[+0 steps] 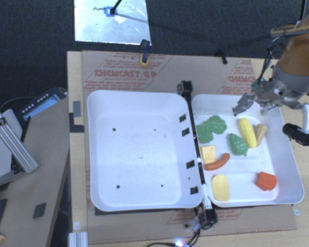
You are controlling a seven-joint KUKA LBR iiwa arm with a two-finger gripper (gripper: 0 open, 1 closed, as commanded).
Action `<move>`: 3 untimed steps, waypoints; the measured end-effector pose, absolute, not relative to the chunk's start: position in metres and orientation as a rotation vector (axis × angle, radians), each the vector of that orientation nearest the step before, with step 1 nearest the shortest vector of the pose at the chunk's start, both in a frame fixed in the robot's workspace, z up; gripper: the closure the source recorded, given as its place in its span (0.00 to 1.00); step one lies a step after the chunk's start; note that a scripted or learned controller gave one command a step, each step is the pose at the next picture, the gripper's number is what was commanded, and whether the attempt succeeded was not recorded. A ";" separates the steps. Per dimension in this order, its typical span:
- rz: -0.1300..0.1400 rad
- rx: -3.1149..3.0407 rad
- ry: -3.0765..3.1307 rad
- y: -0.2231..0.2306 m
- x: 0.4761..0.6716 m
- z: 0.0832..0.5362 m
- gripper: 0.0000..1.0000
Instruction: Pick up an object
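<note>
The right bin (286,161) holds several toy foods. A green leafy piece (211,128) lies at its back left, with a yellow corn cob (247,132), a tan piece (261,133) and a green broccoli-like piece (238,144) near the middle. A yellow square (208,153), an orange sausage (217,162) and a yellow oval (220,187) lie along the left wall. A red-orange piece (266,180) sits at the front right. My gripper (255,107) hangs open over the bin's back edge, just behind the corn, with nothing between its fingers.
The left bin (100,138) stands beside the right one, joined by a black hinge strip (193,148). Both rest on a cardboard sheet (123,71). A shiny metal plate (110,14) lies behind, and a grey device (41,103) sits at left.
</note>
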State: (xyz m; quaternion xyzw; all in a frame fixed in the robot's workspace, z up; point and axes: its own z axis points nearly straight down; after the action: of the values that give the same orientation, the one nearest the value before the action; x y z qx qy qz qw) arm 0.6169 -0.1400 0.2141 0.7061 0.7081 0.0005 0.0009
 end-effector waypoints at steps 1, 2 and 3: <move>-0.008 2.230 2.221 -0.191 0.582 0.089 0.00; 0.003 2.215 2.221 -0.188 0.587 0.107 1.00; 0.010 2.205 2.229 -0.117 0.628 0.087 1.00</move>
State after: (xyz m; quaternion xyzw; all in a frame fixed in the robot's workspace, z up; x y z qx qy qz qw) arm 0.6278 -0.1166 0.0871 0.7033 0.7109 0.0032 0.0034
